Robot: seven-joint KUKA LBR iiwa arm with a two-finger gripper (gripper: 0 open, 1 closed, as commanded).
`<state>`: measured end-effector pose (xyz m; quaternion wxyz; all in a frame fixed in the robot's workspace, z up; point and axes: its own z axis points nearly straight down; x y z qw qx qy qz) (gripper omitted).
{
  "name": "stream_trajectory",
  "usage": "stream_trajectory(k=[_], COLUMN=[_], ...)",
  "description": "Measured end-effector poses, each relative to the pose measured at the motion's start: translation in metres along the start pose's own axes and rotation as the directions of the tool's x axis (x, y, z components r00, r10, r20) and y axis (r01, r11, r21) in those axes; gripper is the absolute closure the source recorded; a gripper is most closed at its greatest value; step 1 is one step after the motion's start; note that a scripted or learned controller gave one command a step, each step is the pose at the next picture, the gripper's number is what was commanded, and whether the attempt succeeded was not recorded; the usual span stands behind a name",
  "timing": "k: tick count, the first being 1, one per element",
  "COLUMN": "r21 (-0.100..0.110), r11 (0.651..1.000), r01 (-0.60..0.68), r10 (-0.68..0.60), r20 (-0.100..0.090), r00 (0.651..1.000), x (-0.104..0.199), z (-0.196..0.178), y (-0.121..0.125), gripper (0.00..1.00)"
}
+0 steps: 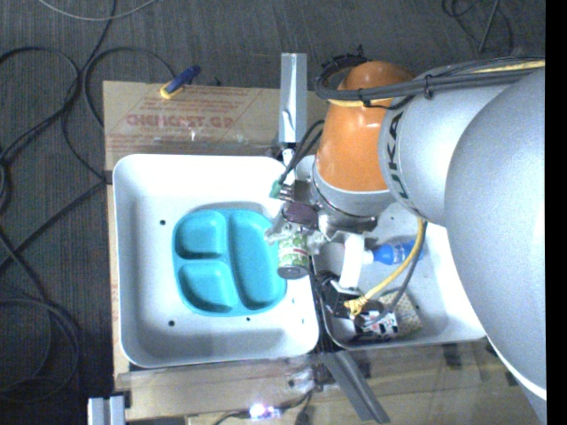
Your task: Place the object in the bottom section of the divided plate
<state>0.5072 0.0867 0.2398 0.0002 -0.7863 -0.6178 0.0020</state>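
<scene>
Over the wall between the bins, the tool (297, 248) grips a small can (293, 259) between its fingers, just right of the plate (226, 261). Its bottom section lies leftward and toward the view's lower edge, judging by position.

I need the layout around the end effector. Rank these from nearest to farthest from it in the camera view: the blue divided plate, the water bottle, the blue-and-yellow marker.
Measured from the end effector:
1. Blue divided plate, just to its left, in the left bin.
2. Water bottle, to its right, in the right bin.
3. Blue-and-yellow marker, far up-left on the cardboard.
</scene>
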Motion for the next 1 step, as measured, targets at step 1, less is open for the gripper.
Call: stream_trajectory(k=[1], r21=[-0.001], r11=[1.000], r01=[-0.001], r10=[0.001], r20=[0.001], r00=[1.000], x=[-0.0006], z=[-0.0002], y=[0.0003], gripper=[0.00])
